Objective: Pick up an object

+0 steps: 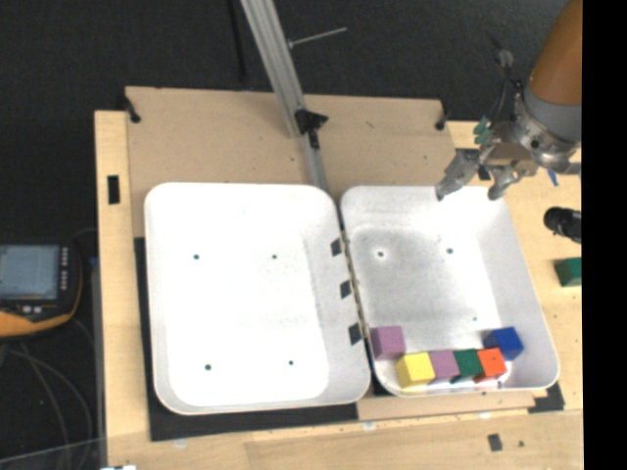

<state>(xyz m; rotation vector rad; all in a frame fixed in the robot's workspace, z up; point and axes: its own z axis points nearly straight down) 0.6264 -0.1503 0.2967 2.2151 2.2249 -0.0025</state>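
Bench (235,125) of pale wood is seen carrying two shallow white plastic bins side by side. Left bin (245,292) lies toward the bench's left edge, and right bin (431,262) toward its right edge. Grey arm with an orange band (558,67) is seen above the right bin's far right corner; its two-finger gripper (472,186) is held open there, nothing between the fingers. Small cubes are gathered along the right bin's near edge: purple cube (388,341), yellow cube (415,369), lilac cube (444,364), green cube (467,363), orange cube (490,362) and blue cube (504,341).
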